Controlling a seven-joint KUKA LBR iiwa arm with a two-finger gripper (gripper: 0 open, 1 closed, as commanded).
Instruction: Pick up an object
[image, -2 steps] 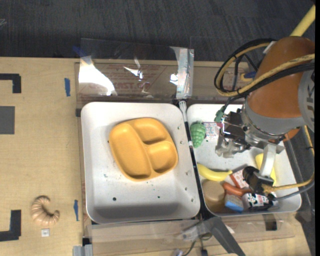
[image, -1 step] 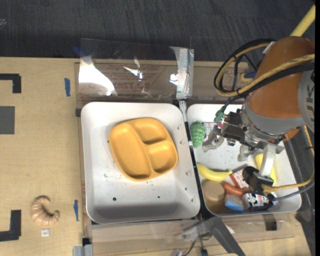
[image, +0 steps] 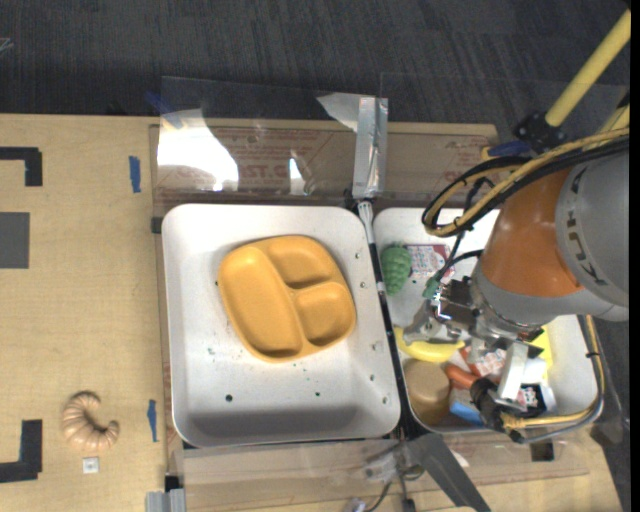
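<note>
The arm (image: 560, 240) reaches low into the right bin (image: 575, 360), and its hand (image: 470, 335) sits among a clutter of small things there; whether it is open or has hold of anything cannot be told from above. Just below the hand lie a yellow banana-like piece (image: 432, 350) and a brown round object (image: 428, 388), with a green ribbed object (image: 397, 266) up and to its left. Farther left, the other bin (image: 190, 300) carries an orange divided tray (image: 287, 295), and a pink curled toy (image: 90, 420) rests on the surface (image: 70, 300) well beyond it.

Grey arm (image: 600, 235), orange wrist band (image: 525, 245), looping black-and-yellow cables (image: 470, 195)
</note>
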